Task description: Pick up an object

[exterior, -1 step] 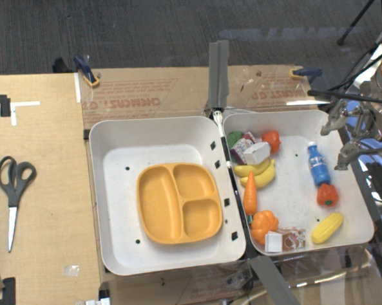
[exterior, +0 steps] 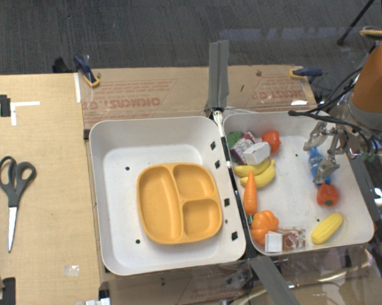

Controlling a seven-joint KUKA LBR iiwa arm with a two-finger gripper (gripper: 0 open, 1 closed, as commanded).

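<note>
Scissors [exterior: 13,192]: lying on the bare wooden surface [exterior: 49,254] at far left, well apart from both bins.
Left bin [exterior: 113,250]: holds a yellow divided plate [exterior: 179,202] near its middle.
Right bin [exterior: 296,203]: holds all the toy food; the items lie along its left wall and across its lower part.
Tomato [exterior: 271,140]: upper left of the right bin, beside a white carton [exterior: 252,152].
Bananas [exterior: 260,172]: just below the carton, touching the top of the carrot.
Carrot [exterior: 249,193]: upright along the left wall, tip toward the bananas.
Orange pepper [exterior: 263,223]: below the carrot, just beside a small printed packet [exterior: 285,239].
Corn cob [exterior: 327,228]: lower right corner of the bin, tilted.
Red fruit [exterior: 327,195]: on the bin floor directly below the fingertips, near them but apart; above the corn cob.
Gripper [exterior: 325,166]: inside the right bin near its right wall, pointing down, with a blue item [exterior: 317,162] at the tips.
Fingers: state cannot be determined; the metal parts and the blue item overlap, and it cannot be told whether the blue item is clamped or merely lies behind them.
Arm [exterior: 373,89]: enters from the right edge, its orange band above the wrist, cables trailing beside it.
</note>
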